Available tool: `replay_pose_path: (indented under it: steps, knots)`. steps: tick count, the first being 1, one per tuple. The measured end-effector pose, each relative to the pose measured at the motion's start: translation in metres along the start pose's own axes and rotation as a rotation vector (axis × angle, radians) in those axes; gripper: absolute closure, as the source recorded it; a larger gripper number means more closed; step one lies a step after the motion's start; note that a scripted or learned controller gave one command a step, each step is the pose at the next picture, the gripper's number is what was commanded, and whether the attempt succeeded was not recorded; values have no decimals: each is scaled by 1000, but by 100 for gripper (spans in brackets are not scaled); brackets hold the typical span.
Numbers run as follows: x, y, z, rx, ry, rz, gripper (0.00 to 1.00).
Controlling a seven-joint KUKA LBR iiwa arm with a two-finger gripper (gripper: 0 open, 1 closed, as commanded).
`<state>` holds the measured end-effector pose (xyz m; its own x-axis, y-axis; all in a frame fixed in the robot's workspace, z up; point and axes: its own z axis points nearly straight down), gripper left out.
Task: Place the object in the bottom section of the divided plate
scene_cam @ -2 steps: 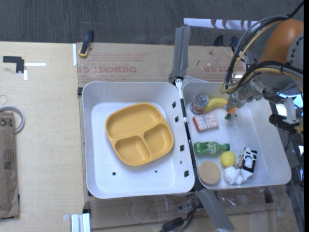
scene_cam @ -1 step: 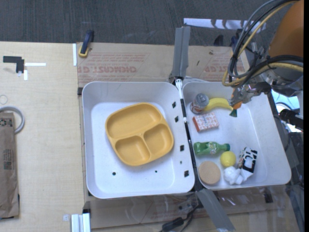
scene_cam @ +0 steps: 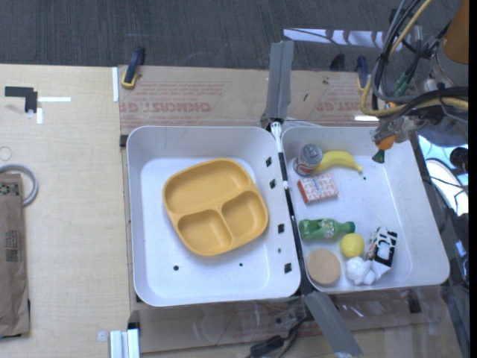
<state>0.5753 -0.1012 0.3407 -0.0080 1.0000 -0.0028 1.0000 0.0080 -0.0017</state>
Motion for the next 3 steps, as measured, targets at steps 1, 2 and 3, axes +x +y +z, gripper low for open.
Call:
replay_pose_path:
  steps: [1,2,3]
  knots:
    - [37,-7,29,1,1,-192,100]
    - [-24,11,61,0,0,-188,100]
    - [59,-6,150,1,2,-195,100]
